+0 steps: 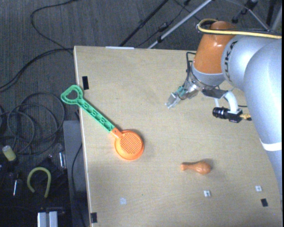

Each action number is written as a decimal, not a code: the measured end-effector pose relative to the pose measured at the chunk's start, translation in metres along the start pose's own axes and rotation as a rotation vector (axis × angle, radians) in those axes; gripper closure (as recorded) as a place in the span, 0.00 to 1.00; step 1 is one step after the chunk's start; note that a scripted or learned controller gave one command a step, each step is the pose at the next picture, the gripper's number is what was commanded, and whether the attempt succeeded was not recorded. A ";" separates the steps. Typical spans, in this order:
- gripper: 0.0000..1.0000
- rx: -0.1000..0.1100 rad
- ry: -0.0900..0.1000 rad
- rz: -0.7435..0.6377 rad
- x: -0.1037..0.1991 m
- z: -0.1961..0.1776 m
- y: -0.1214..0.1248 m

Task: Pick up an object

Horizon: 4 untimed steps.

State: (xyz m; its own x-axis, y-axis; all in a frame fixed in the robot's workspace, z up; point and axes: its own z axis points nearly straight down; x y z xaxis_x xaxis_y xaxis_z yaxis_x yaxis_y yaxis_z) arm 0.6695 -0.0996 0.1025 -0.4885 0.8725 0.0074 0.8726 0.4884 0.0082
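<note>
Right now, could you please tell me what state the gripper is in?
Gripper: above the bench, nothing between its fingers; open or shut cannot be told.

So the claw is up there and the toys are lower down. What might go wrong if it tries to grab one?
The gripper hovers apart from both toys, so a descent here would likely close on bare board. The orange pear-shaped piece is rounded and might roll or slip away. The green-handled sieve overhangs the board's left edge; a nudge could tip it off.
</note>
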 end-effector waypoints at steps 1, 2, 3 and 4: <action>0.00 0.000 0.001 0.000 0.000 0.000 0.000; 0.00 0.000 0.001 0.000 0.000 0.000 0.000; 0.00 0.000 0.001 0.000 0.000 0.000 0.000; 0.00 0.000 0.001 0.000 0.000 0.000 0.000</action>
State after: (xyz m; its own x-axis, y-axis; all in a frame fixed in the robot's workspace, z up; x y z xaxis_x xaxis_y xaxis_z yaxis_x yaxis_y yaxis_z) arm 0.6694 -0.0992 0.1024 -0.4888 0.8724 0.0080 0.8724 0.4887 0.0083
